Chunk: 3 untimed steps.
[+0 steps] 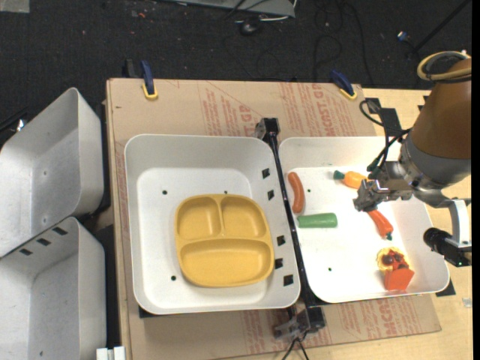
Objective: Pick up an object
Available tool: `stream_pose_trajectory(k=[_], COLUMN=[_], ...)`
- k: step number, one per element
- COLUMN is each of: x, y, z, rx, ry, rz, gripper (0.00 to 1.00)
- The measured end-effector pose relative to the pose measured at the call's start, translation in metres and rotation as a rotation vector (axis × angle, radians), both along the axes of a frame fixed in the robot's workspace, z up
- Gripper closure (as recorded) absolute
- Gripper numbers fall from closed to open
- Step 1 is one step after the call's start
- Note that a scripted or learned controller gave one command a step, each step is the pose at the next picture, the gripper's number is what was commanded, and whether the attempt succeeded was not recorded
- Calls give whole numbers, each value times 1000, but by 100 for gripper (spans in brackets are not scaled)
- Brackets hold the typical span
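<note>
The right bin (322, 287) holds several toy foods. A red-orange sausage (297, 190) lies near its left wall, with a green pickle (317, 220) just below it. A small orange carrot with a green tip (349, 178) sits toward the back. A red-orange pepper (381, 223) lies slanted at mid-right, and an orange and red piece with a yellow patch (395, 269) rests in the front right corner. My gripper (373, 194) hangs over the bin between the carrot and the upper end of the pepper, very close to both. Nothing is visibly held.
The left bin (150, 201) carries a yellow divided plate (223, 239) at its middle. A black divider strip (281, 201) runs between the bins. The arm's grey body and orange band (446, 118) overhang the right bin's far right side. Spare white bins (45, 201) stand at left.
</note>
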<state>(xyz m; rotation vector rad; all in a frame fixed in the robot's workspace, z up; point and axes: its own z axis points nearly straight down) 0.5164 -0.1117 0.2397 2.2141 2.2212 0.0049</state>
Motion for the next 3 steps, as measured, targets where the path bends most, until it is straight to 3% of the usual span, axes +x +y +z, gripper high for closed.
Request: stream_pose_trajectory(k=[2, 3], x=[26, 45], y=[104, 158], z=[-18, -4], rx=[3, 4], ry=[6, 3], rz=[4, 5], gripper=[100, 100])
